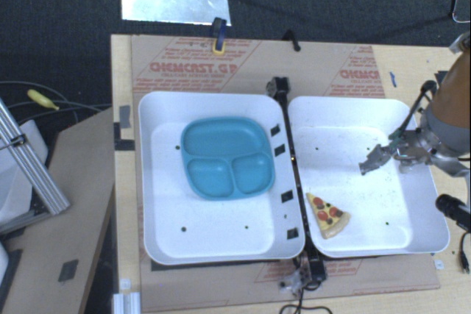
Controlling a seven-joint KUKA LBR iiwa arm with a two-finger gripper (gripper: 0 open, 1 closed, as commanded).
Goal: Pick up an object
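I've got the hand point(375, 160) over the right bin point(425, 240), fingers spread apart with nothing between them, hanging above bare white floor. The pizza slice point(328, 215) lies in that same bin, near its front left corner, below and left of the hand and apart from it. Its long axis runs diagonally: tip toward the upper left, crust toward the lower right. There's open floor to its right. The left bin point(158, 232) holds a blue divided plate point(227, 157).
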